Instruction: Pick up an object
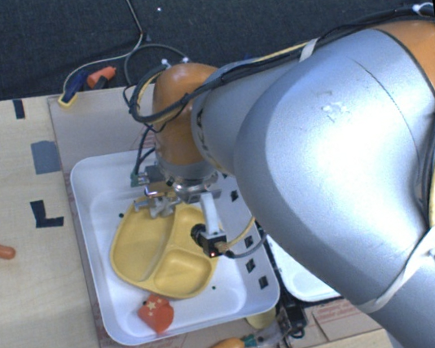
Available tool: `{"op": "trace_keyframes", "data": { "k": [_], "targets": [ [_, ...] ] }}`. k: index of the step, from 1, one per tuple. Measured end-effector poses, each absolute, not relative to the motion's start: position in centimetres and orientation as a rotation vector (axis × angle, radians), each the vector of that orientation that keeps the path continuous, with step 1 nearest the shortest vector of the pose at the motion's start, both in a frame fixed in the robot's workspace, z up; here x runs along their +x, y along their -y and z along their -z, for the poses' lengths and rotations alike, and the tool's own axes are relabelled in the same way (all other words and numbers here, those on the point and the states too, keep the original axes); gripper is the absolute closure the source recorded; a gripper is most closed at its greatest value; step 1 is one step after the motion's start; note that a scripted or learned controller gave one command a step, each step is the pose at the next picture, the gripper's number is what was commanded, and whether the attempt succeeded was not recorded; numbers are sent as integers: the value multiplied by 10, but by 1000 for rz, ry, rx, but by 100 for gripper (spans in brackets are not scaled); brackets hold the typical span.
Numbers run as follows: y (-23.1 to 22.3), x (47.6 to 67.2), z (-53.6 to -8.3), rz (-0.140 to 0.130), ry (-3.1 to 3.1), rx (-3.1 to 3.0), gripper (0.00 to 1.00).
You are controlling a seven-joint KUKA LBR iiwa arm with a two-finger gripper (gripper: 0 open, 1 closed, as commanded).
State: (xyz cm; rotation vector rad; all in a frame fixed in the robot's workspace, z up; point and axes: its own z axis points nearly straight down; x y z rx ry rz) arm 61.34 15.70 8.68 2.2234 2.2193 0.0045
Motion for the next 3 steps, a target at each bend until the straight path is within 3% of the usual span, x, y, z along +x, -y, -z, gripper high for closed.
{"op": "trace_keyframes", "data": {
  "k": [1, 2, 3],
  "targets": [
    [-213, 621, -202, -19, -2227, 2210, 100],
    [-231, 646, -266, -11, -2224, 2214, 100],
    [-220, 632, -306, -5, -2223, 2219, 100]
  ]
}}
